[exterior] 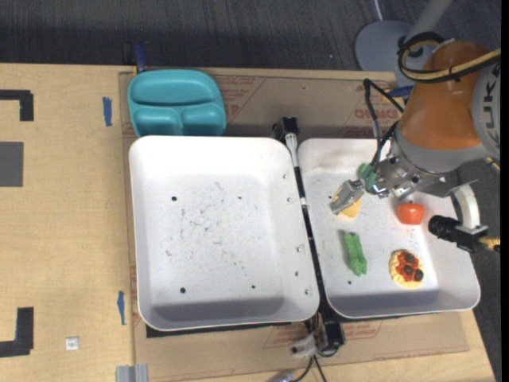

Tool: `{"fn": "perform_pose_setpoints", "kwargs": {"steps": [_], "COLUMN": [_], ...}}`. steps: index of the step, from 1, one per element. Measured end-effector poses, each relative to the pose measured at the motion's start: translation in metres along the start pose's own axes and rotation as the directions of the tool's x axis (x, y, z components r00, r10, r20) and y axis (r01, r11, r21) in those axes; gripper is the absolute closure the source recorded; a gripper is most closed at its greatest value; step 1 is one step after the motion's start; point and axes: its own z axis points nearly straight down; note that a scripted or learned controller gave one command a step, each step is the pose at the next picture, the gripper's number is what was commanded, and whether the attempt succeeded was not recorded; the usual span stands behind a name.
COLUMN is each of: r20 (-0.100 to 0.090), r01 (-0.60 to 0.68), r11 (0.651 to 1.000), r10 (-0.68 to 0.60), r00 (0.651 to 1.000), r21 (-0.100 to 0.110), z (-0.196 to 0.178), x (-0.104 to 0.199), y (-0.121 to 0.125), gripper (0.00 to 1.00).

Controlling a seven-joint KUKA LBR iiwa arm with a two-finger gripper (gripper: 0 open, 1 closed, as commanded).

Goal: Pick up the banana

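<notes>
I have the gripper (347, 198) low in the right bin (457, 297), its fingers pinching the pale yellow banana (351, 206) near the bin's left wall, because the green vegetable (354, 252), tomato (410, 212) and pizza piece (406, 267) lie apart, leaving room.

White bins (215, 309), teal tray (176, 102), green vegetable (354, 253), red tomato (410, 212), orange wrist band (445, 94)

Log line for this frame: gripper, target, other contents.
gripper: over right bin, at banana | grasp: cannot tell | others: tomato, green vegetable, pizza toy
</notes>
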Motion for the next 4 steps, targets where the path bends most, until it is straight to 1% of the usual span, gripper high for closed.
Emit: {"fn": "perform_pose_setpoints", "kwargs": {"steps": [1, 2, 3, 4], "r20": [-0.001, -0.001, 0.003, 0.001], "r01": [0.478, 0.417, 0.38, 0.248], "r11": [0.878, 0.909, 0.925, 0.969], "r10": [-0.478, -0.417, -0.38, -0.248], "r00": [0.878, 0.909, 0.925, 0.969], "r21": [0.001, 0.001, -0.014, -0.004], "z": [0.021, 0.021, 0.089, 0.119], "x": [0.047, 0.126, 0.159, 0.236], "y": [-0.038, -0.039, -0.025, -0.003], "gripper": [0.0, 0.0, 0.0, 0.0]}}
